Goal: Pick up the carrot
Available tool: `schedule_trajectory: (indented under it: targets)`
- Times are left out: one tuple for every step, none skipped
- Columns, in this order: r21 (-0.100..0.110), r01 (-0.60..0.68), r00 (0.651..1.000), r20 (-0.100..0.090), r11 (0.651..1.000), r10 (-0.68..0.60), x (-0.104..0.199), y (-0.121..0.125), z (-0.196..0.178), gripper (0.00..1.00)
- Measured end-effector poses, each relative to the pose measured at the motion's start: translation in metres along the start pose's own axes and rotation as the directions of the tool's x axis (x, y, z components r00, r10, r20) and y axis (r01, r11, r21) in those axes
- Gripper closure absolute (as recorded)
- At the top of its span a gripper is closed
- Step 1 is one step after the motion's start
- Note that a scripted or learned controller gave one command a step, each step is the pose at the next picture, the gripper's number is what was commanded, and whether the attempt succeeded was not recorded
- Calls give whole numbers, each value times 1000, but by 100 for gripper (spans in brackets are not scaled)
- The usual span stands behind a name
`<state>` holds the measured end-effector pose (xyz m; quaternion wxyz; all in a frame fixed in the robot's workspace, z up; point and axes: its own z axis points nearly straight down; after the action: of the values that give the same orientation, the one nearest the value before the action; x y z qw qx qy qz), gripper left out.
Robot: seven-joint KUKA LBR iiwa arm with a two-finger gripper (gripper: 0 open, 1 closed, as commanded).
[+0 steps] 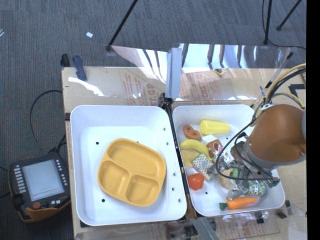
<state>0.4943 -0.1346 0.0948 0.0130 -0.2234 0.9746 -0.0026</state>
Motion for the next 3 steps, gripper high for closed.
schedule_trajectory:
  targets:
    - [-8, -123, 992, -15, 992, 123, -61, 81, -96, 0]
    - [-7, -243, 970, -26, 970, 242, -132, 94, -90, 0]
    - [-5, -263, 965, -25, 965, 262, -140, 47, -90, 0]
